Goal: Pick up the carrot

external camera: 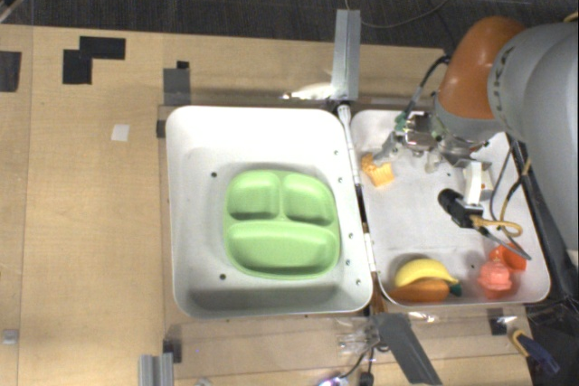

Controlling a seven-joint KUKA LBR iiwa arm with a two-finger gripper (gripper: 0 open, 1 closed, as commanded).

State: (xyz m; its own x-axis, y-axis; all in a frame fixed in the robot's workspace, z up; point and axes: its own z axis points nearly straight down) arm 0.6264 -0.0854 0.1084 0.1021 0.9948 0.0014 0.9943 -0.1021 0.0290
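The carrot (422, 290) is orange with a dark green end. It lies along the front wall of the right bin (407, 212), tucked just under a yellow banana (423, 271) that touches it. My gripper (414, 141) hangs over the far part of the right bin, well away from the carrot and close to a small yellow-orange wedge (378, 172). Nothing shows between the gripper and the carrot but bare bin floor.
A pink and red toy (498, 272) sits in the right bin's front right corner. The left bin (194, 194) holds a green divided plate (280, 223). A metal post (347, 50) stands behind the wall between the bins.
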